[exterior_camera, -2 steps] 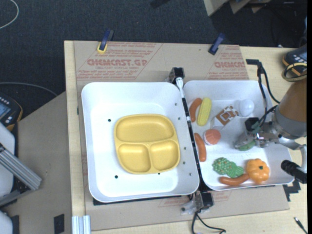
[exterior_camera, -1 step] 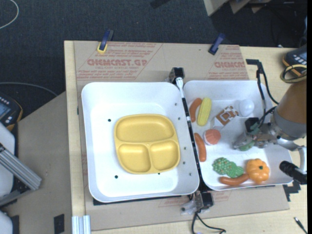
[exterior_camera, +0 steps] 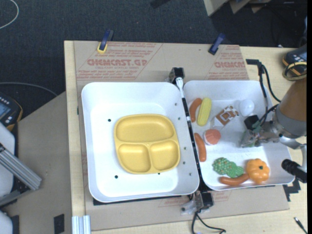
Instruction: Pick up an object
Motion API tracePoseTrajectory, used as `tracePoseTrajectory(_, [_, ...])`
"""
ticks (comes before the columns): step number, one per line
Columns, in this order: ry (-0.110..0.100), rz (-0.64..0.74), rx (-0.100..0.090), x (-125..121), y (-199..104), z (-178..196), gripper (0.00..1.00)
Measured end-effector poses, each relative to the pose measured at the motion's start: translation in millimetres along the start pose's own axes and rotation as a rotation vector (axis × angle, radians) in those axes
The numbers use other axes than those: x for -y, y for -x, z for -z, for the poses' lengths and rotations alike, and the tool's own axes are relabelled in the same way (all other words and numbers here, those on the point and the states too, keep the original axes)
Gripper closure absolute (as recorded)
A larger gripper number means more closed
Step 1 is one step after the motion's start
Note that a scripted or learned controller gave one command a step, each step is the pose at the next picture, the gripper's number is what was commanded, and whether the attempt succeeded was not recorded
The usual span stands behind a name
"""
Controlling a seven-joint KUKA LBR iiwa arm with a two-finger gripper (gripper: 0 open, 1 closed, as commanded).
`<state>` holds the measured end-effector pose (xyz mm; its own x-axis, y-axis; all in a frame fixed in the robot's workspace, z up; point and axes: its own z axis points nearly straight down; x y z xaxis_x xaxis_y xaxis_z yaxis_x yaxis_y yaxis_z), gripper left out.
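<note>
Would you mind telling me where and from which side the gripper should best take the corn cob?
Probably across the middle of the corn cob, coming from above. It lies flat and nearly lengthwise up the bin, so the fingers would close across its narrow width. An orange sausage lies against its left side, leaving little room there.

— Where is the arm (exterior_camera: 296, 106)?
— It reaches in from the right edge; the orange band sits above the grey wrist; the wrist slants down and to the left.
— And the gripper (exterior_camera: 249, 139)?
— Low, at the right side of the scene, left of the wrist; its dark fingers are too blurred to tell how they stand.
</note>
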<state>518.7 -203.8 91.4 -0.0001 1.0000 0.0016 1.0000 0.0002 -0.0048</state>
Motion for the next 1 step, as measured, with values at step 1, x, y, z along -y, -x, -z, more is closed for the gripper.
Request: tracePoseTrajectory(1, [0.006, -0.001, 0.003, 6.8, -0.8, 43.3, 1.0])
